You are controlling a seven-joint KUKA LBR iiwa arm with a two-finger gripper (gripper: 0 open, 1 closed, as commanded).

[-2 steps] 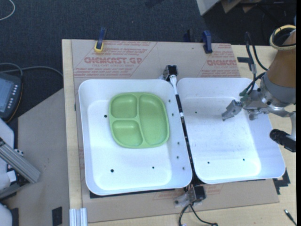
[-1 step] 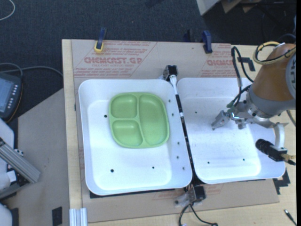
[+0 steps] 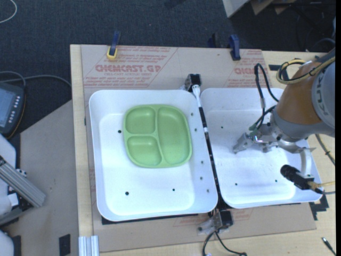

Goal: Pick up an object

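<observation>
Object: a pale green divided plate (image 3: 158,136) with three compartments, the one thing to pick that the camera view shows.
Its place: it lies flat in the left bin (image 3: 106,196), toward that bin's far half, apart from every wall.
Neighbouring bin: the right bin (image 3: 234,193) sits just beside the left one, the two rims touching along the middle.
Arm: the grey arm with its orange band (image 3: 298,103) reaches in from the right and hangs over the right bin.
Gripper: the gripper (image 3: 250,143) points toward the middle of the right bin floor, well apart from the plate; nothing is seen in its grasp, and how far it stands open cannot be told from this slant.
Bench: a brown board (image 3: 133,63) with printed lettering carries both bins, held by a yellow clamp (image 3: 113,49) and a blue clamp (image 3: 234,47) at its far edge.
Step in hand: judged as the approach, with no grasp yet made.
Next move: it likely calls for crossing over the shared rims to the left bin, then coming down on the plate's raised edge, since a flat wide plate offers little else to pinch.
</observation>
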